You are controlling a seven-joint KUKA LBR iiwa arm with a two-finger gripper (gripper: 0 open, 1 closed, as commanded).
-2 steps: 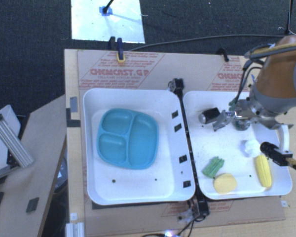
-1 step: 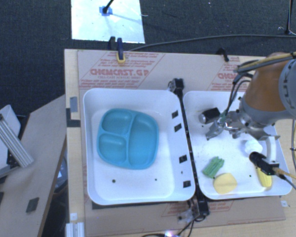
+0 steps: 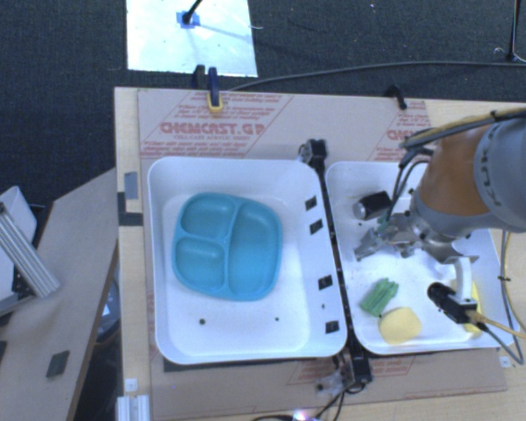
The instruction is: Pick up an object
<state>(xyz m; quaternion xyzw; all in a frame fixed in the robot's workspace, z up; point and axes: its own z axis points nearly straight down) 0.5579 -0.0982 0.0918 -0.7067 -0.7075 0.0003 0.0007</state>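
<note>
Green block: a small ridged green piece (image 3: 380,296) lies in the right bin (image 3: 346,182), toward its near edge, with its long axis running from about 7 o'clock to 1 o'clock.

Yellow piece: a rounded yellow object (image 3: 400,324), perhaps a sponge or toy food, sits just beside the green block at its 5 o'clock, close to the bin's front rim.

Gripper: the metal gripper (image 3: 379,235) hangs over the middle of the right bin, with nothing seen between its fingers; whether they stand open or closed cannot be told from here.

Key relation: the green block lies at roughly 6 o'clock from the gripper, near but apart, and the yellow piece lies a little farther off the same way; a grasp would probably need the jaws set across the block's slanted axis.

Other item: a dark, cylinder-like thing (image 3: 371,205) rests at the gripper's 12 o'clock, too blurred to name.

Arm: the grey arm with its orange band (image 3: 456,178) comes in from 3 o'clock and covers much of the bin's right side.

Left bin: a white bin (image 3: 171,323) holds a blue divided plate (image 3: 226,246), well apart from the gripper.

Surface and room: both bins sit on a board printed with red lettering (image 3: 263,121), over dark carpet (image 3: 53,60).
</note>
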